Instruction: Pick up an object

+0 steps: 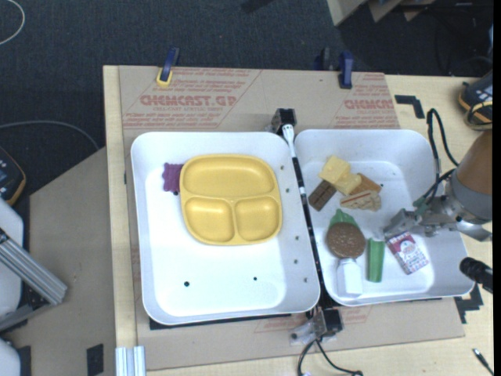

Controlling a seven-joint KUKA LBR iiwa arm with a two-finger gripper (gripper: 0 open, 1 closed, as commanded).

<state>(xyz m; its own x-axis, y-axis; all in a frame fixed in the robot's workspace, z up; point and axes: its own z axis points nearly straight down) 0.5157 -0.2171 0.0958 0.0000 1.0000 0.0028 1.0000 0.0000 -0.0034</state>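
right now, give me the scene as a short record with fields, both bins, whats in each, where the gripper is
left bin: holds a yellow divided tray with a purple object at its left edge
right bin: yellow block, brown block, sandwich piece, brown round item, green stick, white item, red and white packet
gripper: over the right bin's right side, just above the packet
grasp: nothing visibly between the fingers
arm: enters from the right

Purple item (171,177) half under yellow tray (231,197); arm (477,180) cropped at right.
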